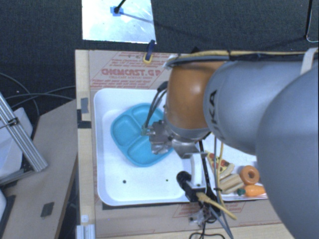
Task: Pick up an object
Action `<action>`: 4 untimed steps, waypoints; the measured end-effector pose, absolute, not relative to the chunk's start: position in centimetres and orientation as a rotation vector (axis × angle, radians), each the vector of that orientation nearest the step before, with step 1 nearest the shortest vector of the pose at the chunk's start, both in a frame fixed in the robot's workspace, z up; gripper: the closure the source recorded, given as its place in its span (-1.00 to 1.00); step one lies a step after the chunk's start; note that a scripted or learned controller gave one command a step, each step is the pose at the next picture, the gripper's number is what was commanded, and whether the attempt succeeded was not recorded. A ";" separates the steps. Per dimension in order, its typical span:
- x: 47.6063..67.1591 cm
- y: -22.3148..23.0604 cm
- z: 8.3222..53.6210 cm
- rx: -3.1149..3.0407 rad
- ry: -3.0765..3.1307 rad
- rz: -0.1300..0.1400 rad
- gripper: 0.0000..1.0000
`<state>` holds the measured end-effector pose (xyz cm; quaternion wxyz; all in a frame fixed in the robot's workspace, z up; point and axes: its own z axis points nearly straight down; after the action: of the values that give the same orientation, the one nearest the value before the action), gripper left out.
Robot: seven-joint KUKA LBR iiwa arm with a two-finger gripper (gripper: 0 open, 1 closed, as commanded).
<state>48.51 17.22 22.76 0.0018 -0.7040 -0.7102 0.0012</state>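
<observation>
The grey arm (259, 108), with its orange band (187, 96), takes up most of the right side and leans over the left bin (112, 183). Its gripper (158, 144) hangs low over that bin, and I cannot tell from here how the gripper is set or whether it has hold of anything, since the wrist body and cabling cover the tips.

The blue divided tray (129, 133) lies in the left bin directly beneath the gripper and stretches out to its left and slightly away from the bench front. Its long axis seems to run on a diagonal, from the far left corner of the bin toward the near right, with the near-right end tucked under the wrist. I would judge the tray the likeliest target, and the coming move turns on that: it sits straight below and a little left, so a short descent onto a rim or divider wall would meet it.

To the right of the gripper, in the other bin, a small heap of toy food lies well apart: an orange carrot (255, 190), a brown ring (248, 175), and some pale sticks (230, 182).
</observation>
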 end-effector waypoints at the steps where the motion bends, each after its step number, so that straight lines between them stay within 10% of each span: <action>1: 57.9 17.9 15.4 -2.219 -2.227 -0.003 1.00; 2: 48.1 22.3 13.7 -2.206 -2.227 0.009 1.00; 4: 63.5 15.4 26.2 -2.235 -2.226 -0.021 1.00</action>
<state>63.48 15.38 26.18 -0.0066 -0.7084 -0.7057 -0.0067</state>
